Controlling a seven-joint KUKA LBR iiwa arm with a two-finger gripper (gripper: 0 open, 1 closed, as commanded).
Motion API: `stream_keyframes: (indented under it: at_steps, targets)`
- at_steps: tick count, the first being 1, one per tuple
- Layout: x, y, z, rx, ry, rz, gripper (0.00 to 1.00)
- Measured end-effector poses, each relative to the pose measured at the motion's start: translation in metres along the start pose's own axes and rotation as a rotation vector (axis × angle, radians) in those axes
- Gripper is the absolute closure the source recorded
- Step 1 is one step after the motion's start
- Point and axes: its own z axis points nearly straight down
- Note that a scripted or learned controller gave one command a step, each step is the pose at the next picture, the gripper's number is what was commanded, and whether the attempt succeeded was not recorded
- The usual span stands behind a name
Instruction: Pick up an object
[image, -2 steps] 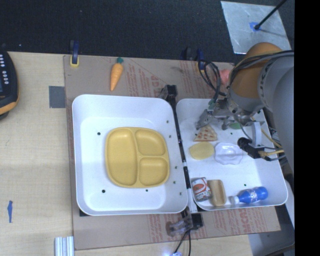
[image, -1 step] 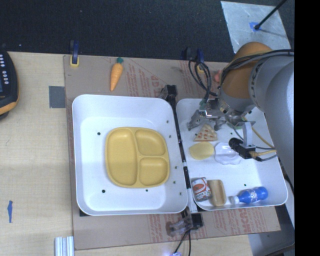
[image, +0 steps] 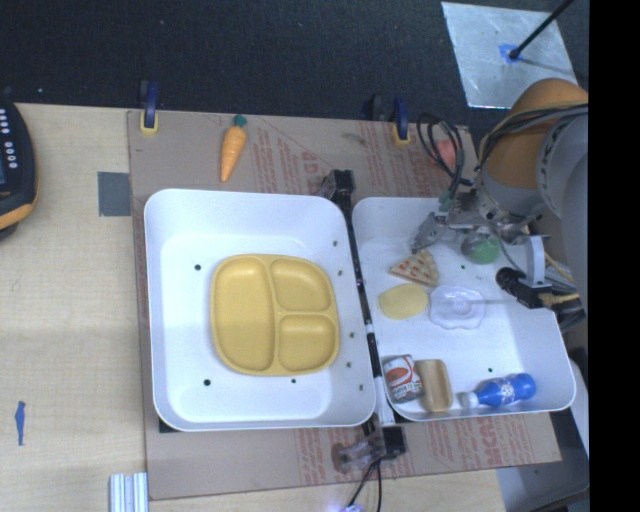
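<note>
My gripper (image: 436, 228) is low over the back of the right bin (image: 530, 345), just above a toy pizza slice (image: 415, 268). A green round object (image: 482, 249) lies right beside the wrist. In front of these sit a pale yellow disc (image: 403, 301) and a clear plastic cup (image: 458, 307). Along the front wall lie a small red and white can (image: 400, 377), a tan block (image: 434, 385) and a blue bottle (image: 503, 391). Nothing visibly hangs from the gripper.
The left bin (image: 180, 290) holds a yellow divided plate (image: 273, 312). A toy carrot (image: 232, 148) lies on the board behind the bins. A black part (image: 525, 288) of the arm's gear reaches over the right bin's right side.
</note>
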Motion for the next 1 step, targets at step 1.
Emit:
stream_keyframes:
  at_steps: [1]
  targets:
    - [0.0515,-0.0565,0.0023,0.009,0.004,-0.007,0.00]
